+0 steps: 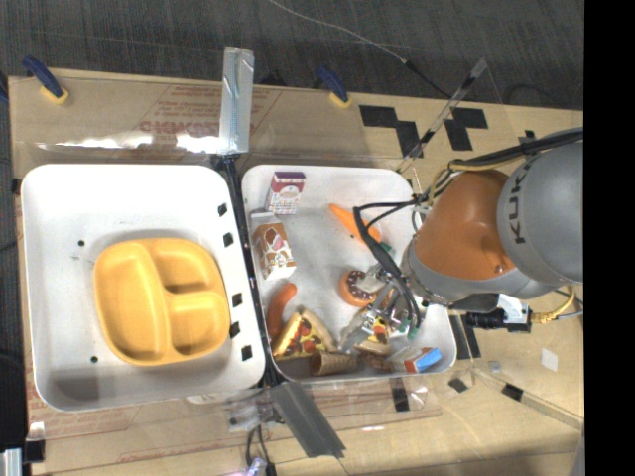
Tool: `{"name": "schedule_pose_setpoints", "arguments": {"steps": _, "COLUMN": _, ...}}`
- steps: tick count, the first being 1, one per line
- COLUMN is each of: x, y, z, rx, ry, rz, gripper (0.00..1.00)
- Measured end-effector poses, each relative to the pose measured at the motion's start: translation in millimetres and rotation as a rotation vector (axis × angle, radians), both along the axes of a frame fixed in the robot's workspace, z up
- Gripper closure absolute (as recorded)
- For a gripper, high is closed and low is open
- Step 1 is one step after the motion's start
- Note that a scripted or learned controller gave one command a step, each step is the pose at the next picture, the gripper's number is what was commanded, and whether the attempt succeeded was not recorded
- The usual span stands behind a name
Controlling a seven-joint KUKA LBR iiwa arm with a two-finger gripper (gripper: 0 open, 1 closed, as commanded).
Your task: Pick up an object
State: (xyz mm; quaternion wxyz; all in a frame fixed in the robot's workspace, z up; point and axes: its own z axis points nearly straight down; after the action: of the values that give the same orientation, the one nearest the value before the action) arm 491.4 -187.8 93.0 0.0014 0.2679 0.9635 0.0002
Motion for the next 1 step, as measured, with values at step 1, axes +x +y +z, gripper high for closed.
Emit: {"name": "schedule_pose_setpoints", "arguments": {"steps": 1, "x": -14.0, "y": 29.1, "z": -0.9, "rx": 0.001, "ry": 0.001, "rz": -0.067, "gripper": 0.00}}
